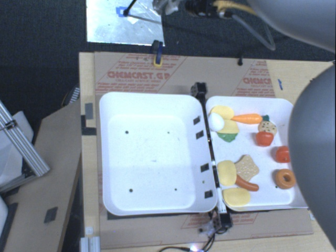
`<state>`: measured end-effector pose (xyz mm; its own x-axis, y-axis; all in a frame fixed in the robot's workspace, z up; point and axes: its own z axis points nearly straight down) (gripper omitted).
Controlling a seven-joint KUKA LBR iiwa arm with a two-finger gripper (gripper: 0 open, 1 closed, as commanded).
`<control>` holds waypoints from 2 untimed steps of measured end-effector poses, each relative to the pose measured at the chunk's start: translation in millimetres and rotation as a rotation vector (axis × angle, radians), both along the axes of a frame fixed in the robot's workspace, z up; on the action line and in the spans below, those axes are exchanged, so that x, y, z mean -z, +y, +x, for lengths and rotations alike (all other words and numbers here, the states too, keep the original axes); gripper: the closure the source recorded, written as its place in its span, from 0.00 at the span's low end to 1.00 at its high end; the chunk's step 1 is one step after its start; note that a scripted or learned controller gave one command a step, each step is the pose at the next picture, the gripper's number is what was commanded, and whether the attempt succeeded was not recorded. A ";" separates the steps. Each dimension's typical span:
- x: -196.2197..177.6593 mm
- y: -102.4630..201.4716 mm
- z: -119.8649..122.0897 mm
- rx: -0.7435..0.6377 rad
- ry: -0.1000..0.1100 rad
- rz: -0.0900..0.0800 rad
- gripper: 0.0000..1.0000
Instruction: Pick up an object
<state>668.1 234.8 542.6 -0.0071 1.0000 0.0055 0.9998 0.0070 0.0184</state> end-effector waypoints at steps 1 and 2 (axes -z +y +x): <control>18.8 -0.4 0.0 0.001 0.017 -0.005 1.00; 28.9 -0.4 0.1 0.001 0.017 -0.005 1.00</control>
